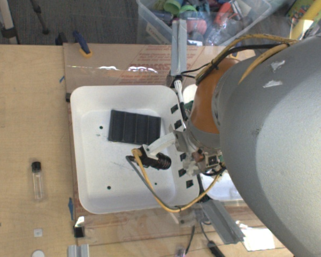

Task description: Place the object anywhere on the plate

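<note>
wooden tabletop (21, 100) carries a shallow white bin (91, 197). a black ribbed slab (135, 127) lies flat in the bin's upper half, slightly askew and clear of the walls. the grey arm (278, 133) reaches over the bin's right edge, with its gripper (195, 162) by that rim. whether the gripper is wide or narrow cannot be told. a small clear vial (37, 180) lies on the tabletop, left of the bin.

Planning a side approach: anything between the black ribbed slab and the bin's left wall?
Camera view: only bare white bin floor between the black ribbed slab and the left wall, save one tiny dark dot.
</note>
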Tool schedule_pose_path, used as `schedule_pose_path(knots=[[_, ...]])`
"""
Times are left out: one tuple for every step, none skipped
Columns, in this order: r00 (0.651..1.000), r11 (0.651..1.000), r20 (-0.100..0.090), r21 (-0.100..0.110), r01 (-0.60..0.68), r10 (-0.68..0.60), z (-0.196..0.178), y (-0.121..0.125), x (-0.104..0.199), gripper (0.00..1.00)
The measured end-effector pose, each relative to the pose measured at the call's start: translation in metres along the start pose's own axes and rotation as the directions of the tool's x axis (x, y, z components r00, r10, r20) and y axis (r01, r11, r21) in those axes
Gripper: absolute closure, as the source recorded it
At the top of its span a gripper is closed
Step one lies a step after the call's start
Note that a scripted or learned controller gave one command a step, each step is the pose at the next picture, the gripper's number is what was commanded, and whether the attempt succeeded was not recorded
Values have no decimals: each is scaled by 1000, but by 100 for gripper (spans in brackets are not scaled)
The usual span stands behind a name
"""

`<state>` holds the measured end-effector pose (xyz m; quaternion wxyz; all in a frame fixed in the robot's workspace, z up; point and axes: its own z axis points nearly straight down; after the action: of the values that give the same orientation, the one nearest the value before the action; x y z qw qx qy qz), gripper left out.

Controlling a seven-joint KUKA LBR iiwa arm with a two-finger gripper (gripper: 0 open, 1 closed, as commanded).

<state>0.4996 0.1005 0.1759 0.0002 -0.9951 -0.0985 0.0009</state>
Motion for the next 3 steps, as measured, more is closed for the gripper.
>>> schedule_pose_path(knots=[[994,994,-1,0,105,-105,16,-101,-1,100],[770,770,2,0,638,-638,5,-122,27,100],[748,748,-12,-5,664,-664,85,-127,8,100]])
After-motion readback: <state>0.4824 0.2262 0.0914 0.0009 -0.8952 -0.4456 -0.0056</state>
